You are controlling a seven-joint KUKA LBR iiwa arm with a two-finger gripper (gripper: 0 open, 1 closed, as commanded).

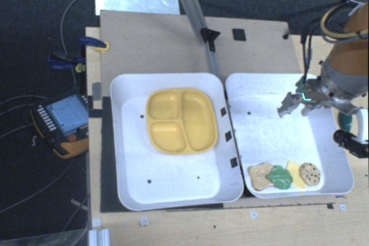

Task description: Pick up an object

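The fingers [295, 105] stood apart with nothing between them, poised over the far part of the right bin [271, 129], on bare white floor. The gripper hung from the grey wrist, with the orange band [350, 61] above it, reaching in from the right.

The candidate objects lay well apart from the fingers, clustered in the near right corner of that bin: a tan biscuit-shaped piece [260, 175], a green leafy piece [281, 177], a yellow square piece [294, 169] and a round speckled cookie [310, 173]. The first three touched or overlapped; the cookie sat just beside the yellow piece.

In my judgement the approach was still to be made. The cookie, at the end of the row, looked the cleanest target, though all seemed flat and low, so a deep descent would be needed.

The left bin [132, 181] held a yellow divided plate [181, 121].
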